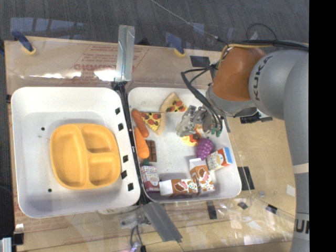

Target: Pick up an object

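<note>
A yellow divided tray point(84, 155) sits in the left bin point(23, 109). In the right bin point(233, 185), a hot dog point(139, 122), carrot point(142, 144) and two pizza slices point(153, 121) lie along the left side, with small cartons point(181, 186) lined up at the near wall. The gripper point(190, 125) hangs low over a yellow toy point(190, 139), just beside a bunch of purple grapes point(205, 148). Whether it is open or closed on anything cannot be told. By the look of it, no object is lifted yet; the grasp and the raise remain.

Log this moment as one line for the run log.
gripper low in right bin | above yellow toy, beside purple grapes | grasp unconfirmed | yellow tray in left bin
</note>
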You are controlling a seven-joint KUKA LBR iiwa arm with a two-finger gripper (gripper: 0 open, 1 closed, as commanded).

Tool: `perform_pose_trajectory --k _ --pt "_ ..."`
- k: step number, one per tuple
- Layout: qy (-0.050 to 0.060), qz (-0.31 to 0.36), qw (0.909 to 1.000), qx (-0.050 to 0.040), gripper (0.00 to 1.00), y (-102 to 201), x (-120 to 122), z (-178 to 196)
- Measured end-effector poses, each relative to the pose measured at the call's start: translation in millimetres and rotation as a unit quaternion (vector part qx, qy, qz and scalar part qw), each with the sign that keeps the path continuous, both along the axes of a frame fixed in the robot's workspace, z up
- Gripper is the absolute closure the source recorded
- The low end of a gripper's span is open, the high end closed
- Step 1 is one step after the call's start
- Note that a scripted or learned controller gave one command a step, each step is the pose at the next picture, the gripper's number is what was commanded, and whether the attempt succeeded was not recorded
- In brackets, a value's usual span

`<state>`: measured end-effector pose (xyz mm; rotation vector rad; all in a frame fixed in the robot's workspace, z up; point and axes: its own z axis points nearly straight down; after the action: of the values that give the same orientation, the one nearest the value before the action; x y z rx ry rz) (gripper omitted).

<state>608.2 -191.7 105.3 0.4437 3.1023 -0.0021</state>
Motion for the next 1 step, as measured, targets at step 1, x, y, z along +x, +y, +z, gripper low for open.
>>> perform_pose_trajectory --k 1 --pt "0.003 0.022 0.9998 0.0013 1.0 48.3 -121.6 20.9"
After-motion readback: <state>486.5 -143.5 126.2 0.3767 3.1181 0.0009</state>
